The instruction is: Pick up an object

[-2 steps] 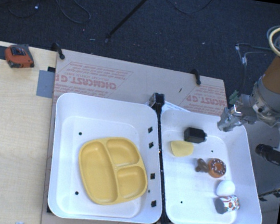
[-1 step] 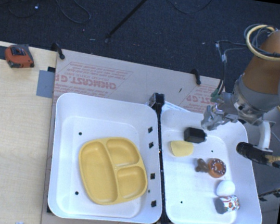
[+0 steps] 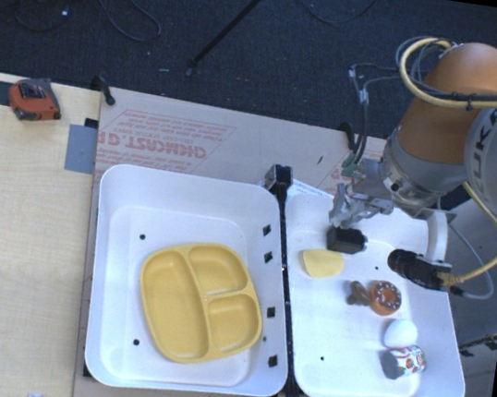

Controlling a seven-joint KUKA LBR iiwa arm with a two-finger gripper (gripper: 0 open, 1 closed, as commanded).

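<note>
In the right bin [image 3: 425, 384] lie a pale yellow wedge [image 3: 321, 263], a brown piece [image 3: 359, 294] touching an orange-and-brown doughnut-shaped toy [image 3: 385, 298], a white egg-like ball [image 3: 400, 334] and a small grey, red and white object [image 3: 404, 362]. My gripper [image 3: 346, 239] hangs over the back of this bin, its dark tip just above and behind the yellow wedge. Nothing can be seen held in it. A black cylindrical part [image 3: 418, 267] of the arm lies to the right of the tip.
The left bin [image 3: 123, 220] holds a yellow divided plate [image 3: 200, 300]. A black divider [image 3: 276, 263] runs between the bins. A small orange tape measure [image 3: 34, 99] sits on the wooden bench at far left. Cables loop above the wrist.
</note>
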